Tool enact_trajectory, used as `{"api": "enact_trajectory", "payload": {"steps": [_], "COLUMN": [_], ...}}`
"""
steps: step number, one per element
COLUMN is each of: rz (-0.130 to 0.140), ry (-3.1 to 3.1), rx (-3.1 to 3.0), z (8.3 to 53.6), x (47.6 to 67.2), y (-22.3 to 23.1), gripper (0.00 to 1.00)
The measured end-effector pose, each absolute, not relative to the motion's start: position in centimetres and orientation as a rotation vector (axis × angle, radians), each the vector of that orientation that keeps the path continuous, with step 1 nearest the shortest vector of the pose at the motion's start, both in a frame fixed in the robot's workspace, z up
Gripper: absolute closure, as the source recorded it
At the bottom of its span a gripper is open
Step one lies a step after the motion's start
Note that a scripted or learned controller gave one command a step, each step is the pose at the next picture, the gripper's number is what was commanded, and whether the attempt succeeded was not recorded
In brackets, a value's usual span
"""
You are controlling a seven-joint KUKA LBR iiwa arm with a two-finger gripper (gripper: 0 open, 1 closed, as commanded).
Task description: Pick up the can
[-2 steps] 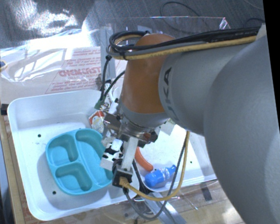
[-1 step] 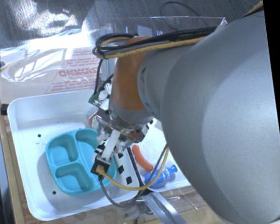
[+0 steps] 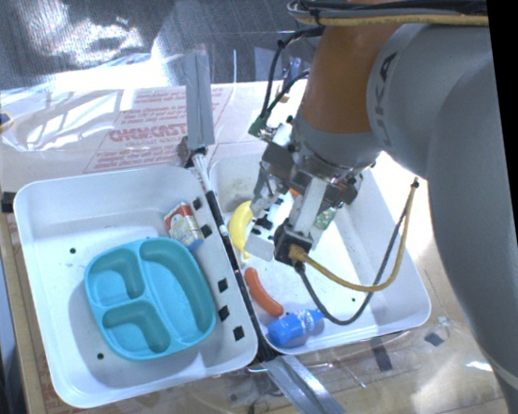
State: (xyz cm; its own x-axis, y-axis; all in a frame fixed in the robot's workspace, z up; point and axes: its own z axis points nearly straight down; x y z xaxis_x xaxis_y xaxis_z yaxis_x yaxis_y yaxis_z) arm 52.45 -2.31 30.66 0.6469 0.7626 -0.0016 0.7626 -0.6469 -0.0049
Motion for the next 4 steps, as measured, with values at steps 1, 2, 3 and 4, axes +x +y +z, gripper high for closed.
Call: {"api": "enact_trajectory", "payload": {"steps": [1, 2, 3, 4], "rz": [0.013, 0.012, 0.008, 0.009], "ry": [-1.449, -1.249, -1.318, -1.347], "rx": [-2.782, -2.879, -2.849, -2.834], "z": [27.0, 25.1, 23.8, 25.9], "x": [55.3, 47.5, 49.9, 51.1], "y": [1.4, 3.0, -1.7, -2.1], "gripper": [1.00, 1.00, 1.00, 1.00]}}
